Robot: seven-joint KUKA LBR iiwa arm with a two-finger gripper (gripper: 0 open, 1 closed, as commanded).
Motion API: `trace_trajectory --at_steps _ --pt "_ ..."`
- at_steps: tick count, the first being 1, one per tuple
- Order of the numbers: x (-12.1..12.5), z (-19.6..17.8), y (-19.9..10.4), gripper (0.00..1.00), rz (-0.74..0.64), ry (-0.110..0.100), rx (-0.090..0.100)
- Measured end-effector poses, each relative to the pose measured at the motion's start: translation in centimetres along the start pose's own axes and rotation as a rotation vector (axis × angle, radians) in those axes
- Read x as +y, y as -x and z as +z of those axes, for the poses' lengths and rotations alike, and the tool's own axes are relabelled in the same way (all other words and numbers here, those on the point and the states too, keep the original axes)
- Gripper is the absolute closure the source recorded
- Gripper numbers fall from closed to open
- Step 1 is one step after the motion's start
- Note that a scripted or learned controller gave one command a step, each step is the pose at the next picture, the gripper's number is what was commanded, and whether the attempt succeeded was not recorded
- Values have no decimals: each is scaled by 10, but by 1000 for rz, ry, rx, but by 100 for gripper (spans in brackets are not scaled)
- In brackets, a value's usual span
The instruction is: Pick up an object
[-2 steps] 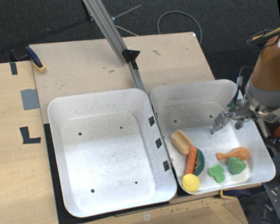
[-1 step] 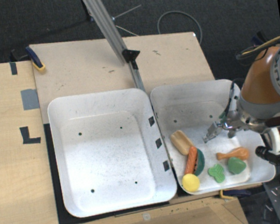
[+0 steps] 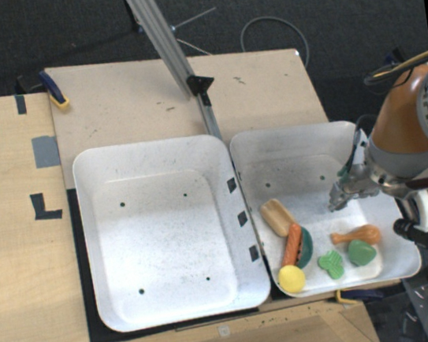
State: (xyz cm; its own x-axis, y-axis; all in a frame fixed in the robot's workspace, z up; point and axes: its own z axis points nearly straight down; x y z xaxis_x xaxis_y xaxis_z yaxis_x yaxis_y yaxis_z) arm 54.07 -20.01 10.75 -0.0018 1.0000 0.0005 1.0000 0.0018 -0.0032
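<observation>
You have nothing lifted yet, as far as this view shows: every object lies on the floor of the right bin (image 3: pixel 291 155), and the pick is all ahead of you. The gripper (image 3: pixel 342 196) hangs at the right of the frame, low over the right bin's bare middle stretch, with the orange band of the arm (image 3: pixel 397 119) above it at the frame's right edge. Whether the tool stands wide or narrow you cannot tell from here; it is small and seen at a slant, and nothing shows between its tips. The candidates cluster along the bin's lower part: a tan bread-like piece (image 3: pixel 277 216) left of the gripper, an orange carrot (image 3: pixel 292 244) lying against a dark green piece (image 3: pixel 304 248), a yellow lemon (image 3: pixel 291 278) in the lower left corner, a light green piece (image 3: pixel 331 263), a green lump (image 3: pixel 361 252), and an orange drumstick-shaped piece (image 3: pixel 357 236) just below the gripper. That last looks nearest, so you would judge it the likely target. The left bin (image 3: pixel 159 230) plays no part so far. Left to do: descend, close, lift.
</observation>
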Motion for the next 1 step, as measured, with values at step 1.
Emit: trace_trajectory --at_steps 1 --pt "6 -57 -8 100 0 8 -2"
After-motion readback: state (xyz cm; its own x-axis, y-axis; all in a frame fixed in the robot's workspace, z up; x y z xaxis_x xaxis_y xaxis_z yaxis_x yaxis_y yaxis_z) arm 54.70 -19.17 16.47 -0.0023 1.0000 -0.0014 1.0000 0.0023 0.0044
